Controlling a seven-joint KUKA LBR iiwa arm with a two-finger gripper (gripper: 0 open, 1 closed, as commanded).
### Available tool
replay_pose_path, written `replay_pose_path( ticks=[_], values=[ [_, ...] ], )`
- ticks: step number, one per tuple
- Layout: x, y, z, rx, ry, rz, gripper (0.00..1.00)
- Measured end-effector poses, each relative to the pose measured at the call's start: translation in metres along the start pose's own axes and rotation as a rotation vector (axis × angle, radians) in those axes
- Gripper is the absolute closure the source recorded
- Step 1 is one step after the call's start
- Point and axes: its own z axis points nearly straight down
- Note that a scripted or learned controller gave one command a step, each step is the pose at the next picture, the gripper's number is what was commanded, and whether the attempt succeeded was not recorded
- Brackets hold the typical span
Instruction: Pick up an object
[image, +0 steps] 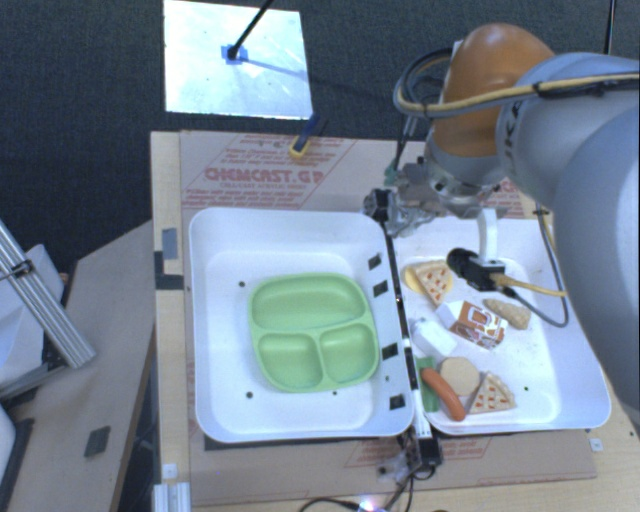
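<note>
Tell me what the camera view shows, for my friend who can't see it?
A big grey robot arm reaches in from the right above two white bins. The left bin holds a green divided plate; the right bin holds toy food, including a pizza slice, a sausage and a small carton.

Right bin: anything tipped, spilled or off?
Nothing spilled. The toy food in the right bin lies loose: pizza slice, carton lying tilted, sausage. The green tray lies flat in the left bin.
</note>
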Motion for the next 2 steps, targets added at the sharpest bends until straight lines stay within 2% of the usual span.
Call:
replay_pose_path(
  ticks=[1,2],
  values=[
    [0.031,0.010,-0.012,-0.002,0.000,0.002,1.00],
    [0.024,-0.001,-0.017,0.001,-0.002,0.009,1.00]
  ],
)
